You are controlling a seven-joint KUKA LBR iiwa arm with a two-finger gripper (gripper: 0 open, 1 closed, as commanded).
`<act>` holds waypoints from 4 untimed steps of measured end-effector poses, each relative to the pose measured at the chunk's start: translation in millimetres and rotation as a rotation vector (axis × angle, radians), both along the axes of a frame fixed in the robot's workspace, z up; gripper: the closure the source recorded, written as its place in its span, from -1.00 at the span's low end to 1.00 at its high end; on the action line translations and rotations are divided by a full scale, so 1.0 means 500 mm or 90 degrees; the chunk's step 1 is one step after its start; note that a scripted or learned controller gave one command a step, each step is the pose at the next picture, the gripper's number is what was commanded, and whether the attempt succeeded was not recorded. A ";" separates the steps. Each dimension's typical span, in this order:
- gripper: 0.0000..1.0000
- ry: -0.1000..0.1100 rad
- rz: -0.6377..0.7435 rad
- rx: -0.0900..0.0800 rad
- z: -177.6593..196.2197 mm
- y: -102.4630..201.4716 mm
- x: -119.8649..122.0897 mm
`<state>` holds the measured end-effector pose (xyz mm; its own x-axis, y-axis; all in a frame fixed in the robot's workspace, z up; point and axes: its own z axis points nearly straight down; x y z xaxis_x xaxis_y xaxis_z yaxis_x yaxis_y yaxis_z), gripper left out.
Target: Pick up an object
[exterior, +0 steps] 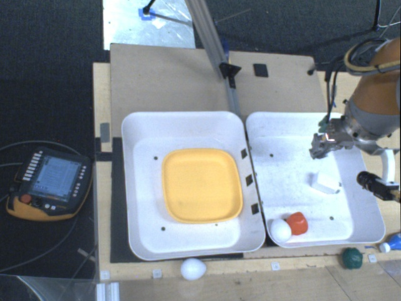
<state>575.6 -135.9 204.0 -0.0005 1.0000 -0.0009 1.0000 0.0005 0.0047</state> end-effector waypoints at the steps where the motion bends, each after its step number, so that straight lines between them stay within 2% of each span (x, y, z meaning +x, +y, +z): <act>1: 1.00 0.000 0.000 0.000 0.089 -0.004 -0.010; 2: 1.00 0.002 0.003 0.001 0.100 0.109 -0.016; 3: 1.00 0.003 0.003 0.001 0.081 0.217 -0.042; 4: 1.00 0.003 0.002 0.001 0.053 0.311 -0.038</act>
